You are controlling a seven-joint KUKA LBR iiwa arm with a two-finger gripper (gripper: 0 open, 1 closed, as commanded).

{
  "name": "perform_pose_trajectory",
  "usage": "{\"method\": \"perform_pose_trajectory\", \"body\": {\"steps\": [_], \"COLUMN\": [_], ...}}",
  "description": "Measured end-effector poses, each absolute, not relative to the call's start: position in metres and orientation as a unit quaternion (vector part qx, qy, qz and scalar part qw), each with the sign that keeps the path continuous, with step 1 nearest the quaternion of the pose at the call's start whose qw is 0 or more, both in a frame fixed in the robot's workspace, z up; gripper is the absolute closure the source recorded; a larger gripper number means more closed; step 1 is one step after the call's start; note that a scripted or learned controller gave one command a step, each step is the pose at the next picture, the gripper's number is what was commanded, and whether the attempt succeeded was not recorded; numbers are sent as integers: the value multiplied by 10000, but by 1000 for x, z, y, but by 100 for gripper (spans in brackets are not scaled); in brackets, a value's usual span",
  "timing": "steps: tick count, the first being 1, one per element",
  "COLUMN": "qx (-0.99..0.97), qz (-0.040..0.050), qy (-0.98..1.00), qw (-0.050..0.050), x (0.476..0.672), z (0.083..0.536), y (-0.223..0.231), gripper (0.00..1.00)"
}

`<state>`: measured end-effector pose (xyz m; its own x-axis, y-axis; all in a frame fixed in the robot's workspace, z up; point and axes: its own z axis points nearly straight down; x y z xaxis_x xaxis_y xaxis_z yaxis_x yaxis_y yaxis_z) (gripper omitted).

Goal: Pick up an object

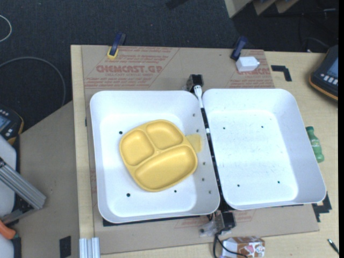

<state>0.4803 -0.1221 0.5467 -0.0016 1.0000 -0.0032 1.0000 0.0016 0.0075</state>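
Observation:
A yellow divided plate (157, 154) with three compartments lies in the left white bin (107, 198), slightly right of its middle and turned at an angle. A small yellow tab (194, 142) sticks out from under its right edge, near the wall between the bins.
The right white bin (293, 122) sits beside the left one, sharing a black-edged seam (207, 138). A green object (314, 143) rests just outside its right rim. A white block (247, 64) and clamps sit on the brown board (161, 69) behind the bins.

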Motion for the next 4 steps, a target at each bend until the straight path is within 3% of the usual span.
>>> {"method": "perform_pose_trajectory", "body": {"steps": [1, 2, 4], "qx": [7061, 7112, 7065], "qz": [-36, -47, 8], "qy": [7080, 7030, 7077], "qw": [-54, -47, 35], "x": [488, 476, 491], "z": [429, 307, 345], "y": [-94, -202, -224], "gripper": [100, 100, 100]}}
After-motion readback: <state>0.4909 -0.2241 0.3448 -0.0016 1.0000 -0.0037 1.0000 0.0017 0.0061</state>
